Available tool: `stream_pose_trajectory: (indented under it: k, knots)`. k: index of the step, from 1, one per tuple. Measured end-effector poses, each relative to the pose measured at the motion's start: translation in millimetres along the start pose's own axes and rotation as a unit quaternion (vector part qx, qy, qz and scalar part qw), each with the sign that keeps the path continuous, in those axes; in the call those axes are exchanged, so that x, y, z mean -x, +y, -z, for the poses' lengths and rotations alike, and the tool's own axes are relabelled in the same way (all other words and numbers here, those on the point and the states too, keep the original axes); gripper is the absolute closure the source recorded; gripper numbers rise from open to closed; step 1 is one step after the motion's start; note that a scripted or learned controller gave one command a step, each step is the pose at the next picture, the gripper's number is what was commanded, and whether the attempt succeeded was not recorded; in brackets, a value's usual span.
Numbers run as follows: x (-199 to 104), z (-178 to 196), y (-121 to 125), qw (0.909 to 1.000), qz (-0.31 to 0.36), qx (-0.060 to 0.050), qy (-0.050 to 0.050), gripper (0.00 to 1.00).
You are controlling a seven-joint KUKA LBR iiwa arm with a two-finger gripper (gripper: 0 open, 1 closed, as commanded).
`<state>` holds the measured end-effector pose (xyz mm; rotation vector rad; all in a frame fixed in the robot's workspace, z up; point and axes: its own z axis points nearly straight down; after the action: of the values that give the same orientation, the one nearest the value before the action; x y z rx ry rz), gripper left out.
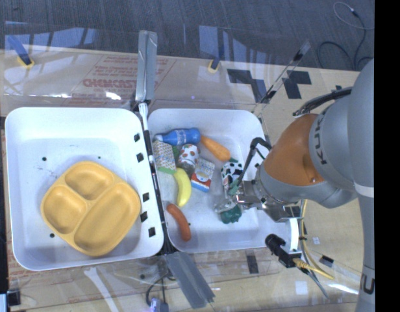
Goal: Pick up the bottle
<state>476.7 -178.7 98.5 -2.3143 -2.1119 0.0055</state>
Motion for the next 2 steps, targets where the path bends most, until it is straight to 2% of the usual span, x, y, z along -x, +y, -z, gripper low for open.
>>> stream_pose_trajectory:
  k: [1,2]
  knots:
    - [11.4,-6.8,2.3,0.9980,-0.063,0.005,-0.001,1.00]
    - [-13.8,141.6,3.8,0.9830,-0.184,0.002,0.000,1.00]
